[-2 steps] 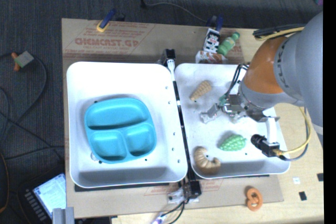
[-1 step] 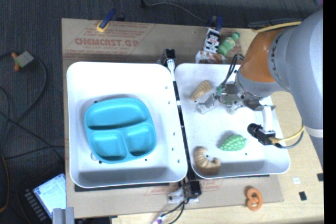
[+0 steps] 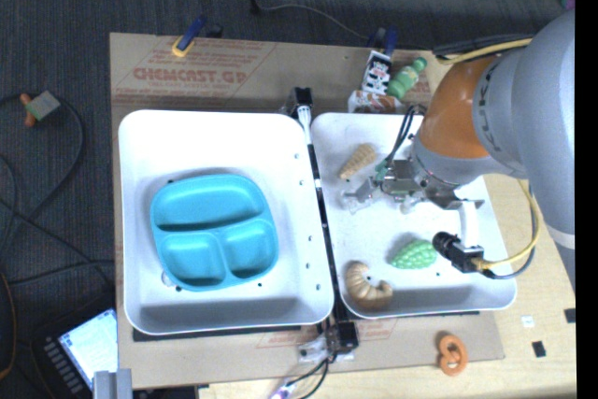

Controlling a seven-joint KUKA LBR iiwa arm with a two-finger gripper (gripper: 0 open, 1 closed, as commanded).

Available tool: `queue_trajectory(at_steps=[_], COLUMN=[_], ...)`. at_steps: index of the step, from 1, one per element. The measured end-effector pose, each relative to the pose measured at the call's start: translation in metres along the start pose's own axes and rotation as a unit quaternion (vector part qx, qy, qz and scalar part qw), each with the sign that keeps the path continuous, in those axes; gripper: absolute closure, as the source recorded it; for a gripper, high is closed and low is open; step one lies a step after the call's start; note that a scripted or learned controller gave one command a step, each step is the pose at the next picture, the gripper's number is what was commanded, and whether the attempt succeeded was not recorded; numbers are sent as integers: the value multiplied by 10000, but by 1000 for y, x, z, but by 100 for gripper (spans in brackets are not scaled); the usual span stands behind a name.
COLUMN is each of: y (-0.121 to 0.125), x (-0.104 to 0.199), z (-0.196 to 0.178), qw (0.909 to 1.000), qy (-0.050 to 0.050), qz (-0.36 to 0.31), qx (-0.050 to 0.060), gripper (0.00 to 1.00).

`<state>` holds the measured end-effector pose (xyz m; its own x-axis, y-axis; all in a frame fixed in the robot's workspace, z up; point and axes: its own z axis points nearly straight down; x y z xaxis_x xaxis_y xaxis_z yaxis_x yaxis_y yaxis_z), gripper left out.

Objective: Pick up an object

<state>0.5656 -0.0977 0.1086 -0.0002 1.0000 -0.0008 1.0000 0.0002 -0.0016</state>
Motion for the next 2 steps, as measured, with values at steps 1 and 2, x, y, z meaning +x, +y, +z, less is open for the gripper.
queue_trajectory(at_steps=[1,2], y=[-15,-37], x=[-15,-34], z=[15,8], qw=[10000,10000], qy=[-2,0], qz=[3,4], qx=[5,2], gripper=[0,0])
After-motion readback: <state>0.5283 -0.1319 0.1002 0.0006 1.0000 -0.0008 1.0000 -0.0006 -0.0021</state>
